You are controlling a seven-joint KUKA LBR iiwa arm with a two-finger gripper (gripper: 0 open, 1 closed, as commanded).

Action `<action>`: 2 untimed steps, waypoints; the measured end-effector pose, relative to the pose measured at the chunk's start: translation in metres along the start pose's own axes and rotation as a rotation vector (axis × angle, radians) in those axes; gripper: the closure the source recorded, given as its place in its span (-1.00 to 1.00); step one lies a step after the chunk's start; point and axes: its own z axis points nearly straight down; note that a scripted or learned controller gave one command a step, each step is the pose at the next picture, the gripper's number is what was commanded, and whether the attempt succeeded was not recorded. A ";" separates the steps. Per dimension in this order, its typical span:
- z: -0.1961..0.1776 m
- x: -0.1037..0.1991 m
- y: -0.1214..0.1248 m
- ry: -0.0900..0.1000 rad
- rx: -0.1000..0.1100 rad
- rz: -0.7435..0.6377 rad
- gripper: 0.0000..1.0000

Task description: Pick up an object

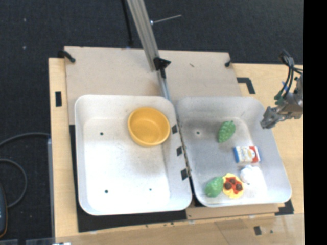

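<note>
So the tool (pixel 270 117) sits way over at the right side, hanging just past the top right corner of the right bin (pixel 202 111). It's small and kind of dark against the counter (pixel 59 137), and honestly I can't tell if it's spread or pressed together. Nothing visible between its tips as far as I can see. Some cables (pixel 287 80) loop up above it.

Left bin (pixel 102 198) has a yellow bowl (pixel 148 126) sitting upright near its top right corner, close to the seam between the two bins.

Right bin is where the small stuff is. A green lump (pixel 226 130) lies up in the middle, well apart from the tool. Lower and to the right there's a little carton (pixel 246 154) with blue and red on it, lying flat. Just below that is a white thing (pixel 250 175), too washed out against the bin to say what it is. Touching or right beside it, a yellow toy (pixel 233 185) with red and dark bits, and just left of that a second green piece (pixel 214 187), near the bin's front edge.

A metal pole (pixel 144 27) slants in from the top and ends around the gap between the bins.
</note>
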 end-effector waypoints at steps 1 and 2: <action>0.010 0.059 0.008 0.002 0.006 -0.002 1.00; 0.021 0.105 0.009 0.001 0.006 0.003 1.00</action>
